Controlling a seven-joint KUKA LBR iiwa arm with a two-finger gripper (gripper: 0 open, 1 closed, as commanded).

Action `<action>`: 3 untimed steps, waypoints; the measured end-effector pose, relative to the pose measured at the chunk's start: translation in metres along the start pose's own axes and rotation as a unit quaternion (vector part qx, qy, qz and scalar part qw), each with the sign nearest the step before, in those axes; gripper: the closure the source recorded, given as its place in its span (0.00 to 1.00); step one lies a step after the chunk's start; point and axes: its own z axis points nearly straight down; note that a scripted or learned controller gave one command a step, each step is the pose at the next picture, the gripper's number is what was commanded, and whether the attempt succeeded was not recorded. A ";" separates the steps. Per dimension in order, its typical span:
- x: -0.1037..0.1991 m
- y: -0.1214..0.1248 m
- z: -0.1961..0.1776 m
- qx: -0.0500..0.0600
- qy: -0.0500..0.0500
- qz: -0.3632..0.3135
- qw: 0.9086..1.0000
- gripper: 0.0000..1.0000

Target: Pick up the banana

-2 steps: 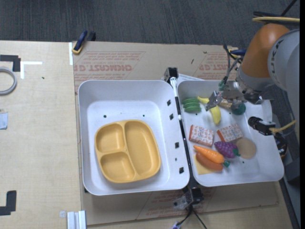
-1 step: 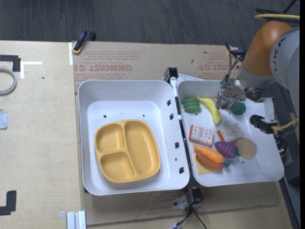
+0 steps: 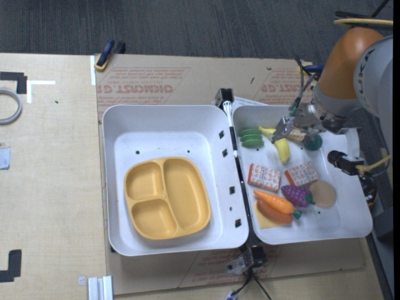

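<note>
The yellow banana (image 3: 280,147) lies in the right bin (image 3: 350,220), near its back, tilted from upper left to lower right. My gripper (image 3: 284,129) hangs right over the banana's upper end, reaching in from the right under the orange band of the arm (image 3: 347,55). Its dark fingers sit close to the banana's top, and I cannot make out whether they stand apart or closed, or whether they touch the fruit.
The right bin also holds a green vegetable (image 3: 252,137), two pink wafer blocks (image 3: 264,177), a carrot (image 3: 275,201), purple grapes (image 3: 296,195), a tan disc (image 3: 324,194) and an orange slab (image 3: 270,216). The left bin (image 3: 125,130) holds a yellow divided plate (image 3: 166,196).
</note>
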 end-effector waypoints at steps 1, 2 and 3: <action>0.013 -0.010 0.034 0.001 0.001 -0.059 0.998 0.00; 0.012 -0.010 0.024 0.000 0.000 -0.058 0.998 1.00; -0.013 -0.027 -0.044 0.000 0.000 -0.081 0.997 1.00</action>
